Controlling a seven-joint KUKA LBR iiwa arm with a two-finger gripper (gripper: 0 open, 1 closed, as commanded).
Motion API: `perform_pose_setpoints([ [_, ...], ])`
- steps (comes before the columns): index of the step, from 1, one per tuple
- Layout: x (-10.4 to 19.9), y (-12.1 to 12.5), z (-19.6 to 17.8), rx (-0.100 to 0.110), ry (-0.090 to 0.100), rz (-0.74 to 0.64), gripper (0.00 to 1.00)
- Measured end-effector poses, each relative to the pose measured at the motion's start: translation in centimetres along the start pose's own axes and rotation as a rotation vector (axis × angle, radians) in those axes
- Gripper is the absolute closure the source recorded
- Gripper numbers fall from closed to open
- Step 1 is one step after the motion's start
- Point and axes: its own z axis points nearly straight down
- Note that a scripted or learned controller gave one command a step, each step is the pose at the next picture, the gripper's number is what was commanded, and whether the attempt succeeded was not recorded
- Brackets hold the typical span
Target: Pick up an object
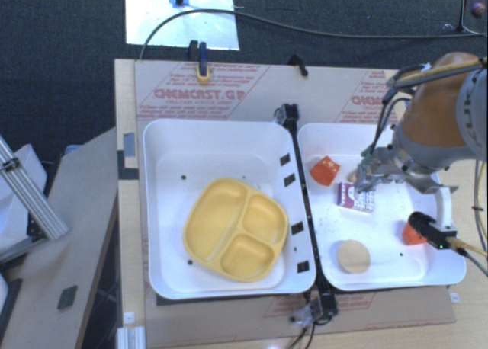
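In the right bin lie an orange-red cube, a purple and white packet, a round tan disc and a small red-orange object near the right wall. My gripper reaches down from the right, directly over the top edge of the purple packet and just right of the cube. The wrist and arm cover the bin's far right part. Nothing visibly sits between the fingers.
The left bin holds a yellow divided plate. A black divider with clips runs between the bins. Cables trail over the bench's back and at the right beside the arm.
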Motion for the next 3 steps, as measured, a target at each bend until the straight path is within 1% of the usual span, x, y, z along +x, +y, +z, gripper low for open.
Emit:
perform_pose_setpoints([
  [1, 0.0, 0.2, -5.2, -0.002, 0.0, -0.001, 1.0],
  [2, 5.8, 2.5, -5.3, 0.002, 0.002, -0.006, 1.0],
  [3, 11.2, 3.6, -6.2, 0.002, 0.003, -0.006, 1.0],
])
